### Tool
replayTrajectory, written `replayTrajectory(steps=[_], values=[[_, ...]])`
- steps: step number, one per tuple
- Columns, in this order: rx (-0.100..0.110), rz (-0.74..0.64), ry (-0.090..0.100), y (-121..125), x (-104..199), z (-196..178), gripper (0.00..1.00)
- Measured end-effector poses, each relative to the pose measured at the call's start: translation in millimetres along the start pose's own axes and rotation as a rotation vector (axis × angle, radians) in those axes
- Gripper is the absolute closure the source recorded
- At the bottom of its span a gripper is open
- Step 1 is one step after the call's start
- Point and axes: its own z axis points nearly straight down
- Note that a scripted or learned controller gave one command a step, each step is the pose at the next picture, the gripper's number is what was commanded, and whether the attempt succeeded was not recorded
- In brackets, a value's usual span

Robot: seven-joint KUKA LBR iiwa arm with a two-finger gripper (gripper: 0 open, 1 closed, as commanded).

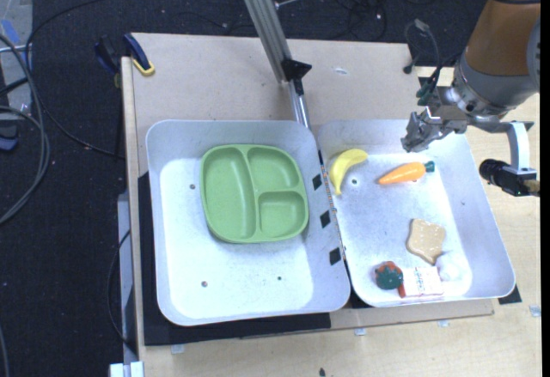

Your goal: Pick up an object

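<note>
Five small things lie in the right bin (481, 221): a yellow banana (345, 166) near its far left corner, an orange carrot (402, 173) just right of the banana, a tan slice of toast (425, 240) toward the near right side, and along the near edge a red-and-green fruit (388, 276) touching a white carton (422, 283). Above the carrot, at the bin's far edge, hangs the tool (416, 138); nothing can be seen in its grip, and I cannot tell how its tips are set. Its grey arm with the orange band (507, 32) comes in from the right. In the left bin (172, 281) a green divided plate (255, 192) sits toward the far side. Both bins rest on the desk (215, 75).
</note>
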Motion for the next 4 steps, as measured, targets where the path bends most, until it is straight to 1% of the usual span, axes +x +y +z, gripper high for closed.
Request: replayTrajectory(steps=[1,2,3,4], values=[[0.005,-0.005,0.003,2.9,62.5,9.8,1.0],[0.003,-0.005,0.002,13.1,116.6,3.5,1.0],[0.004,-0.005,0.002,24.2,167.0,16.5,1.0],[0.006,-0.005,0.002,23.9,221.7,30.5,1.0]])
